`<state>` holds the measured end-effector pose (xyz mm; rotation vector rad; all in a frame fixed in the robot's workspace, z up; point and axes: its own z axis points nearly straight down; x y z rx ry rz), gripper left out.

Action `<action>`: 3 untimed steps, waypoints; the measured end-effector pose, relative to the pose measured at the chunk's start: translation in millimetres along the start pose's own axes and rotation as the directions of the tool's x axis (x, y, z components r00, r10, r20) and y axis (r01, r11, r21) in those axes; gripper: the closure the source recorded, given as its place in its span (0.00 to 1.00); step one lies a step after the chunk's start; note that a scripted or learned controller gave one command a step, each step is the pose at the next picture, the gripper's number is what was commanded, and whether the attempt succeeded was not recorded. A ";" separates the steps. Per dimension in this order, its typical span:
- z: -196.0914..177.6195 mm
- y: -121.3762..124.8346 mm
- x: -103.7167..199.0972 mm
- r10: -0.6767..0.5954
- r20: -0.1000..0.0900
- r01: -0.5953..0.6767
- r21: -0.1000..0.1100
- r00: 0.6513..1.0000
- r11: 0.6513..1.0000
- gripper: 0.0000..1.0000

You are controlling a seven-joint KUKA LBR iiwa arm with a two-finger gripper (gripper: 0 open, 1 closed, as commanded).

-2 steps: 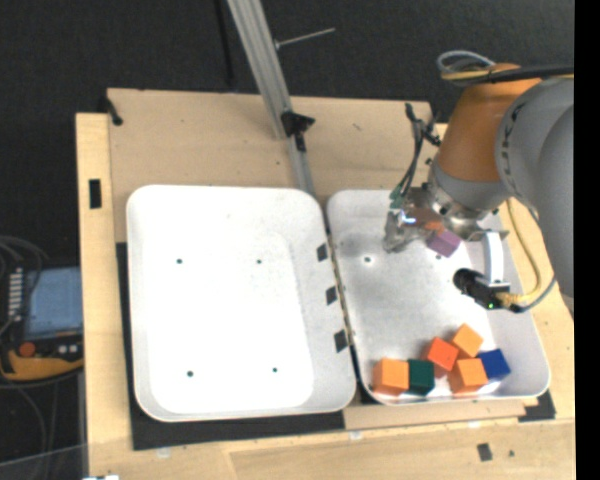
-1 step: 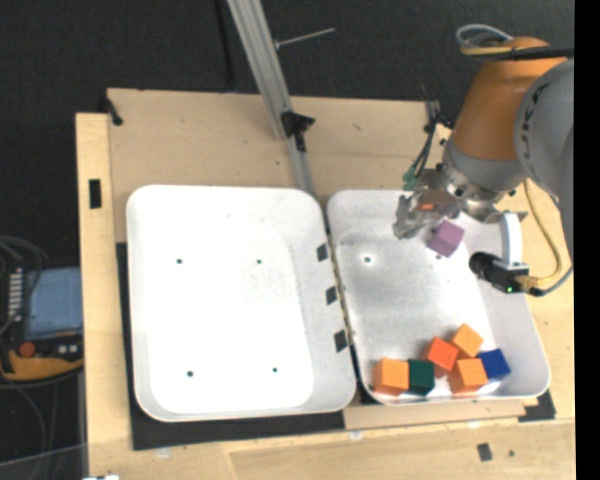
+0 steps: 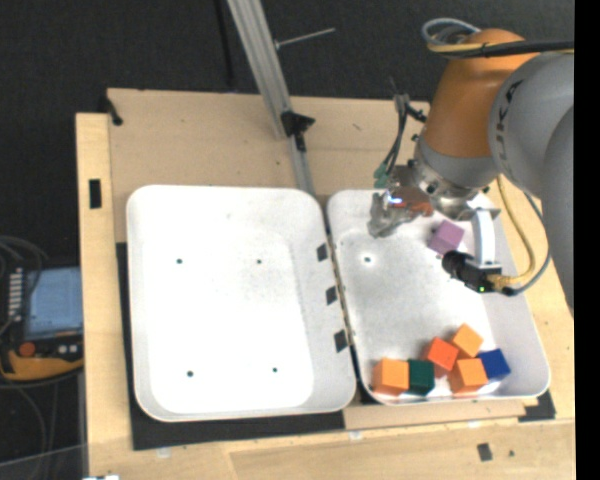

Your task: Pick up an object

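My gripper hangs over the far left part of the right bin, its metal fingers pointing down. I see nothing between them. A purple block lies just to the right of the gripper, below the wrist. Along the bin's near edge sits a cluster of blocks: an orange one, a green one, a red-orange one, two more orange ones and a blue one.
The left bin lies beside the right one, with small clips along the shared edge. A slanted metal pole rises behind the bins. The orange-banded arm covers the right bin's far right corner.
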<state>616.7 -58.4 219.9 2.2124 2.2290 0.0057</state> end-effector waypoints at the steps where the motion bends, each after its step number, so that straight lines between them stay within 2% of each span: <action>1: -12.9 9.1 58.0 -0.001 0.000 0.001 0.001 1.000 1.000 1.00; 3: -6.4 11.8 156.3 0.000 0.000 0.000 0.002 1.000 1.000 1.00</action>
